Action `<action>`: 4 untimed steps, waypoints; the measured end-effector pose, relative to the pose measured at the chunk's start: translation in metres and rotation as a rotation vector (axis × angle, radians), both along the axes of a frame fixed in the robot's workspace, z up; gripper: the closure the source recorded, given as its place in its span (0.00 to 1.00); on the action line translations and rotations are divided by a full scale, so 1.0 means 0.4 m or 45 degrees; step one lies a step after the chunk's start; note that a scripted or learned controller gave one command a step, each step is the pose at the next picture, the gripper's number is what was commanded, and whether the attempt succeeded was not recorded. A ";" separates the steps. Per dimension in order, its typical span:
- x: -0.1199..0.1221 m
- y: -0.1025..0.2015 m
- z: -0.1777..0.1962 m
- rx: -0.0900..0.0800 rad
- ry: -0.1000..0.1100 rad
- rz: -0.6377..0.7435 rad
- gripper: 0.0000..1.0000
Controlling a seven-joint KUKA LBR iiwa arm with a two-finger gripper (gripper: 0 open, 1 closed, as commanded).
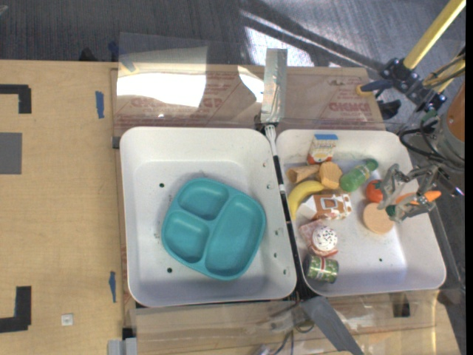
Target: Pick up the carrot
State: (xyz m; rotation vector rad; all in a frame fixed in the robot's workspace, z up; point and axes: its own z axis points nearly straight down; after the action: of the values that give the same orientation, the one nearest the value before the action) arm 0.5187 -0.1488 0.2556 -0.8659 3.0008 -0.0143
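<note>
At the right side of the right-hand bin [425, 272] the tool [405, 198] hangs low over the toys, its metal fingers [392, 177] looking spread rather than pressed together — nothing is plainly pinched between them. Directly under and around the tool lies what I take to be the carrot [376, 191]: an orange-red lump to its left, with a thin orange tip showing on its far right side. If those are one thing, its long axis runs roughly across the bin, thick end toward the bin's middle and narrow end toward the outer wall — though the tool hides the middle, so this is a judgement.

To do the grasp well, the fingers should straddle the carrot across its short width and come down at its thicker part, clear of the tan disc [378, 218] just below the tool and the green bottle [358, 174] just beyond it to the left. Farther left lies a banana [303, 195].
</note>
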 end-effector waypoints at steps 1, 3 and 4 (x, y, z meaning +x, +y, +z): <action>0.001 0.004 0.014 0.007 0.003 -0.003 1.00; 0.013 0.009 0.070 0.010 -0.019 -0.008 1.00; 0.007 -0.192 0.035 0.003 0.018 -0.040 1.00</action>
State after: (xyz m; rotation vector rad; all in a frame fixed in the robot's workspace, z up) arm 0.5216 -0.2258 0.2696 -0.8222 3.0265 -0.0050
